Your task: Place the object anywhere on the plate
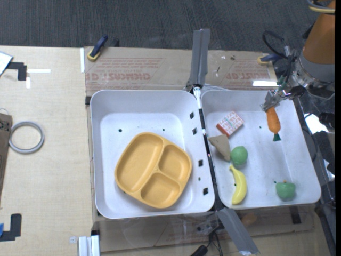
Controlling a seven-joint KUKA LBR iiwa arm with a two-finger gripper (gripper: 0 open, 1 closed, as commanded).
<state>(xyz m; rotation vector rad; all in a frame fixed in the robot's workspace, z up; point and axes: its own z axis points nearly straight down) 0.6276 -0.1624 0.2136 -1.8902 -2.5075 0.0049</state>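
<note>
Nearest the camera, in the right bin (314,188), a banana (238,184) and a green apple (285,190) lie well apart. In the left bin (101,159) the yellow plate (153,169), divided into 3 compartments, is seen with nothing on it, so the task is judged not yet done.

Further back in the right bin, a green ball (239,154) is seen touching a tan wedge (220,146), with a small red-and-white box (230,123) just beyond.

Furthest back, at the right bin's far corner, the carrot (273,121) is seen hanging upright from the gripper (273,101), its top pinched between the closed fingers. It is taken to be the task's object.

Several risks are judged likely:
1. Only the carrot's end is gripped, so it could swing or slip during travel.
2. The divider between the 2 bins must be crossed; a low path could knock the dangling tip against it.
3. A release from height could let the carrot roll off the shallow plate.
</note>
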